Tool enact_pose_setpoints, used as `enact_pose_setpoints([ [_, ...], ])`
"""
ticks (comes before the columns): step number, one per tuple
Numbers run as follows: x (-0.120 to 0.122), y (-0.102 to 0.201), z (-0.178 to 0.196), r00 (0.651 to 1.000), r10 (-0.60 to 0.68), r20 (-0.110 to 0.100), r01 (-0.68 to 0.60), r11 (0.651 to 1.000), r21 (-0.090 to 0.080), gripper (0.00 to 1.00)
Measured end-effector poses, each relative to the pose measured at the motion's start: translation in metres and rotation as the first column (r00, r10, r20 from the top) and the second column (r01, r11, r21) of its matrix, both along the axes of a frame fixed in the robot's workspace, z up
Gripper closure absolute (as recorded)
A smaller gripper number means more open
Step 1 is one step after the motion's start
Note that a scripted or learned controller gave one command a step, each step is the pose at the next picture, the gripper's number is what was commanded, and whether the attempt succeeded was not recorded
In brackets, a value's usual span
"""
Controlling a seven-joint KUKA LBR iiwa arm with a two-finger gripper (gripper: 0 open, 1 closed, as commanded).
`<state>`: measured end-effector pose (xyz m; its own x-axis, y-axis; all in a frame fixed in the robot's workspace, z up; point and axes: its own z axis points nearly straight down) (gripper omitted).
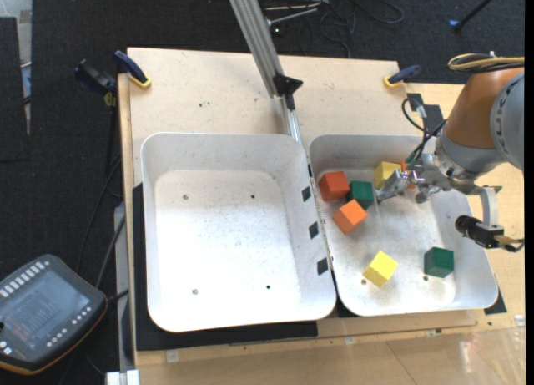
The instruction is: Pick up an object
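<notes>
Inside the right bin (467,296), the gripper (399,184) hung low among a cluster of blocks, its tip just beside a yellow block (385,173) lying toward the bin's far wall; whether the fingers were spread or closed could not be made out, and no block was seen between them. That yellow block sat tilted, close to a dark green block (361,191), with an orange-red block (334,184) and an orange block (350,215) just to the left. A second yellow block (380,268) and a second green block (439,261) lay well apart, nearer the front. The grey arm (488,129), orange-banded, reached in from the right, wrist angled down and leftward. The left bin (167,158) stood alongside.
</notes>
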<state>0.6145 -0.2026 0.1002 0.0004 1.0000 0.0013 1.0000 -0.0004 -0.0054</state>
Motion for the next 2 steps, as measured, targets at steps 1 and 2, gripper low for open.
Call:
enact_pose_setpoints([
  [1,0.002,0.000,0.014,1.000,0.001,0.008,-0.001,1.000,-0.003,1.00],
  [2,0.012,-0.006,0.072,1.000,0.002,0.014,-0.002,1.000,-0.005,1.00],
])
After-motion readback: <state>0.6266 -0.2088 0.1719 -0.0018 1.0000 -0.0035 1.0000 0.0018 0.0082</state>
